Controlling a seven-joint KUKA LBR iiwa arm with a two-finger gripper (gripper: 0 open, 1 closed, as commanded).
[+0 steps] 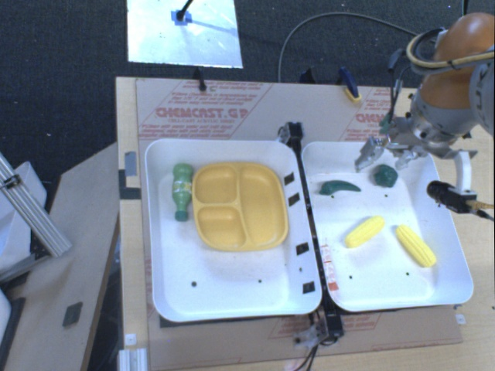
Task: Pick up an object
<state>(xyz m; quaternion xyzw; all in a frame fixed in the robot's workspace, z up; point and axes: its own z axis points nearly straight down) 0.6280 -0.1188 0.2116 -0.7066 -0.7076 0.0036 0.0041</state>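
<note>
"CHEMCAST GP" reads on the backing sheet [203, 112]. Gripper [380, 154], fingers spread and holding nothing, hovers near right bin's [452, 280] far rim beside green pepper [340, 186].

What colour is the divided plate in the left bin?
Yellow. The divided plate shows best in the camera view, lying beside a green bottle.

A yellow divided plate [240, 205] and green bottle [182, 191] lie in one white bin [232, 300], two yellow corn cobs [364, 231] in the other.
</note>
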